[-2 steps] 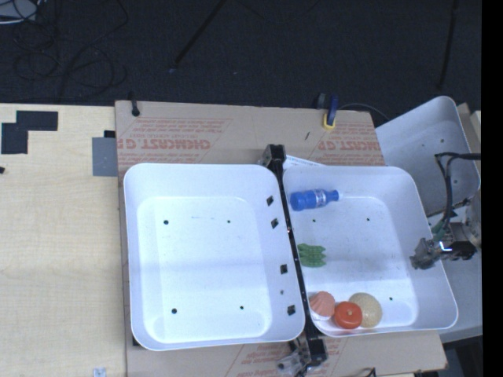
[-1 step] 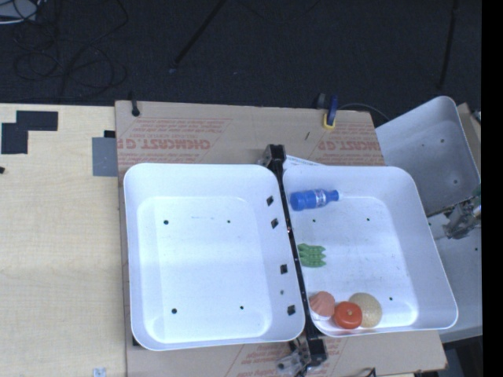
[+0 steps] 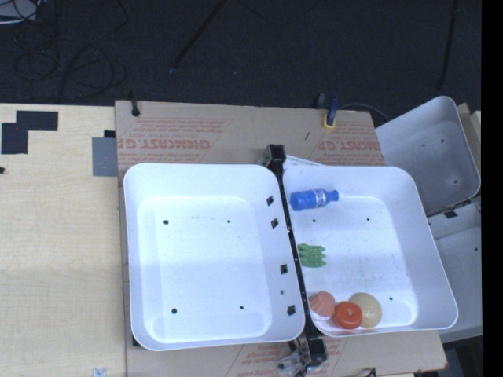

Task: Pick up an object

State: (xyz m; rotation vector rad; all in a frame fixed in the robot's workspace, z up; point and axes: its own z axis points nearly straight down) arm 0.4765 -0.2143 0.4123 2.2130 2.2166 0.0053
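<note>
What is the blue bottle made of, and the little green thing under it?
The blue bottle looks like glossy plastic: it has a bright shine and a paler cap end. The green thing looks like matte, ridged plastic or rubber; it is too small to tell.

- At the right edge a pale grey panel (image 3: 428, 151) is seen, flat and smooth, with one broadly rounded corner.
- It cannot be told whether this panel belongs to the robot.
- A few small dark dots (image 3: 425, 142) (perhaps screws) are spread over its surface.
- Along its lower border a thin dark strip (image 3: 456, 208) is noticed, maybe a cable.
</note>
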